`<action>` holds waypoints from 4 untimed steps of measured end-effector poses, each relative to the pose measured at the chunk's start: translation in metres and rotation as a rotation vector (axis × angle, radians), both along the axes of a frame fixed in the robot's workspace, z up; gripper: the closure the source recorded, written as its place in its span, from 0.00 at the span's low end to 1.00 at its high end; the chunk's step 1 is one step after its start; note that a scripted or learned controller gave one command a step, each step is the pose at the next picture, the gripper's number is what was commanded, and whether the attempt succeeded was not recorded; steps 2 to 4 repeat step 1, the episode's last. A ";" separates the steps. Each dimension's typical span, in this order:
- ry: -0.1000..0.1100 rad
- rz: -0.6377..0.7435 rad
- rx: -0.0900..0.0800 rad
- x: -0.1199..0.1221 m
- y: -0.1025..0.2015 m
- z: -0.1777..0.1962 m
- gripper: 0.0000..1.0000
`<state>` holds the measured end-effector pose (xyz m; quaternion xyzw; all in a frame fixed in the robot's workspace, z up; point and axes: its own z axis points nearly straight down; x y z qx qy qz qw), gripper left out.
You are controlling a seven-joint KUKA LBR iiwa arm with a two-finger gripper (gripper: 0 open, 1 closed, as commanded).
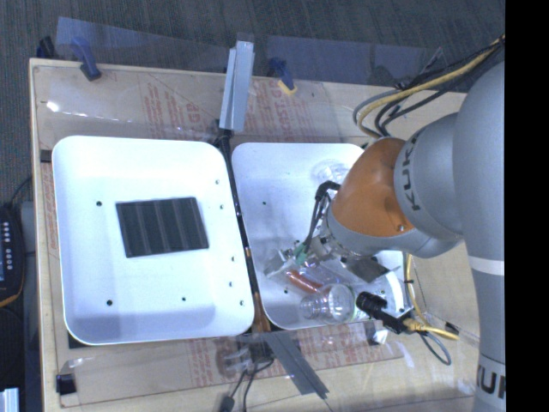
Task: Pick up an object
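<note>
Arm (pixel 446 170) reaching in from right, bent down over right bin (pixel 266 187), orange band above wrist. Hand (pixel 310 249) low among clutter near bin's front; fingers' state impossible to tell. Left bin (pixel 86 230) holding a dark ribbed slab (pixel 162 227). Right bin holding a clear plastic bottle (pixel 330 303), touching a reddish item (pixel 298 280); other pieces hidden under wrist.

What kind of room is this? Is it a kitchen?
Probably a robot lab, not a kitchen. A big grey arm with an orange band reaches over two shallow white plastic bins, and bundled yellow and black cables trail across the wooden bench.
</note>
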<state>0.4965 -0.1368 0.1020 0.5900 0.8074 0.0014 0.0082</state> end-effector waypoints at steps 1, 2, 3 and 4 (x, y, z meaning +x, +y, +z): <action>0.020 -0.013 0.008 0.083 0.068 0.087 1.00; 0.020 -0.013 0.008 0.083 0.068 0.087 1.00; 0.020 -0.013 0.008 0.083 0.068 0.087 1.00; 0.020 -0.013 0.008 0.083 0.068 0.087 1.00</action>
